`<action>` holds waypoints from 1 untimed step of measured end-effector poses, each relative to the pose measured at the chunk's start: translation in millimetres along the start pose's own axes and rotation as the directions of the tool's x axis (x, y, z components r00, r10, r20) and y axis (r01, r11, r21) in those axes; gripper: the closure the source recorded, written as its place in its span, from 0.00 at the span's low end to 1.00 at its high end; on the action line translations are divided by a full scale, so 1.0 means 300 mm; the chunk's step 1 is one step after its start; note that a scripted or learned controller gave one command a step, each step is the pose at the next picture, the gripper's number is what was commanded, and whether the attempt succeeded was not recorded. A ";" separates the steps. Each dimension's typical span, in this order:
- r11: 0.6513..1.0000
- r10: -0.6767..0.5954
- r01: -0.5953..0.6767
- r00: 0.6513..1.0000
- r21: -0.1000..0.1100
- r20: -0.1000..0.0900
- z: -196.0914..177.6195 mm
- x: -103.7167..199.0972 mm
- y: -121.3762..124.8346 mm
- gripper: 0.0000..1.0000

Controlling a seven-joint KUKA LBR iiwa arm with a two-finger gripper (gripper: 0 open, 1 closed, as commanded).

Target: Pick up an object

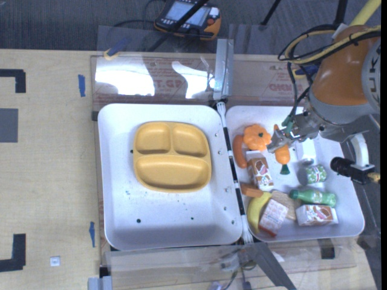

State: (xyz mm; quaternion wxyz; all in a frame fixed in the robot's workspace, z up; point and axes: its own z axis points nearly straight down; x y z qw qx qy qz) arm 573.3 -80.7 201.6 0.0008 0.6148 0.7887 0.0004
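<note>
Several small toy foods crowd the right bin point(354, 222); my gripper point(284, 139) hovers over the small orange piece point(282, 156) at its far-left part, and I cannot tell its state. I judge that piece light, hard, slippery plastic, best pinched across its middle
</note>
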 end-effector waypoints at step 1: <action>0.966 -0.260 0.260 0.966 -0.003 0.004 -0.225 -0.005 0.080 1.00</action>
